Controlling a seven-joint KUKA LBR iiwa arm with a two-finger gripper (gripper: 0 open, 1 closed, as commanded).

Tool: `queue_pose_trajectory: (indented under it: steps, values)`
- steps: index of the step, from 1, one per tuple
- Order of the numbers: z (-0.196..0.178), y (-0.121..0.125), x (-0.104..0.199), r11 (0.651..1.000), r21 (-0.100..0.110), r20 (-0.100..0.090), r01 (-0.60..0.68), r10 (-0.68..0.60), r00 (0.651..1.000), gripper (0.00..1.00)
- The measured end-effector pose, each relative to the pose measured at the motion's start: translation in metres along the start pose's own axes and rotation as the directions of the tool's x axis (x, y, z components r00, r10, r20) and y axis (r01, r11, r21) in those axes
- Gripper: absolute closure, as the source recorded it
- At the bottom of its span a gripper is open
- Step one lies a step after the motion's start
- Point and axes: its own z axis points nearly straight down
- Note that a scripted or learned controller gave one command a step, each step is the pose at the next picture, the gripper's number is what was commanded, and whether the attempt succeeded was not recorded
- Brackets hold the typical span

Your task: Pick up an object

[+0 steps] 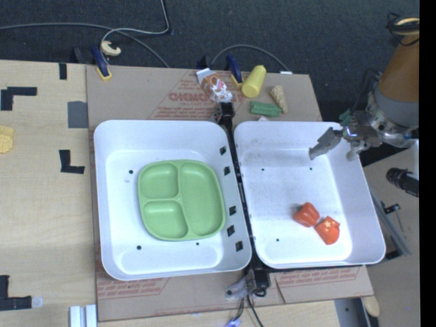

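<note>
The step in hand looks like the approach. The hand hangs over the far right edge of the right bin, its 2 fingers spread apart with nothing between them. The likely targets, 2 orange-red pieces, lie touching near that bin's near right corner, well apart from the hand. The left bin carries a green divided plate. The next move probably calls for travelling toward the near edge, then descending over 1 piece.

Lab bench: taped cardboard, cables
</note>
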Motion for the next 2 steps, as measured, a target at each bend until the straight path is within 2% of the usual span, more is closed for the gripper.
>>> queue_pose_trajectory:
  steps: [1,2]
  values:
    - [0.153,-0.041,-0.022,1.000,0.003,-0.001,-0.001,0.001,1.000,0.00]
    - [0.167,-0.073,0.035,1.000,-0.006,0.002,0.000,0.000,1.000,0.00]
